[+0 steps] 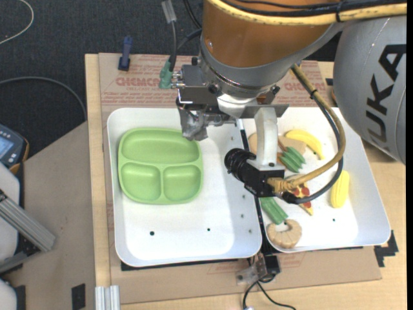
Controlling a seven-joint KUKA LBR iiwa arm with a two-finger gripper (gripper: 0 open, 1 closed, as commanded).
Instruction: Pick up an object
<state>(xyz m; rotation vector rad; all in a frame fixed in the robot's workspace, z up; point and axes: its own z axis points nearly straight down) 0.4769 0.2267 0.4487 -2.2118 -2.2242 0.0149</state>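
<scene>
A light green divided plate [158, 166] lies in the left white bin [187, 237]. My gripper [193, 126] hangs over the plate's far right corner, just at its rim, under the big orange and grey wrist. Nothing shows in its grasp. The right bin [361, 228] holds a yellow banana [304, 142], a yellow corn-like piece [340, 189], green pods [294, 157], another green pod [274, 209], a beige round slice [285, 234] and a red and yellow pizza-like piece [303, 197]. The arm hides part of that bin's far side.
Both bins sit on a cardboard sheet [103, 82] on the bench. A blue clip [124, 53] lies at the sheet's far left corner. The left bin's white floor is bare in front of the plate. Cables run over the dark floor behind.
</scene>
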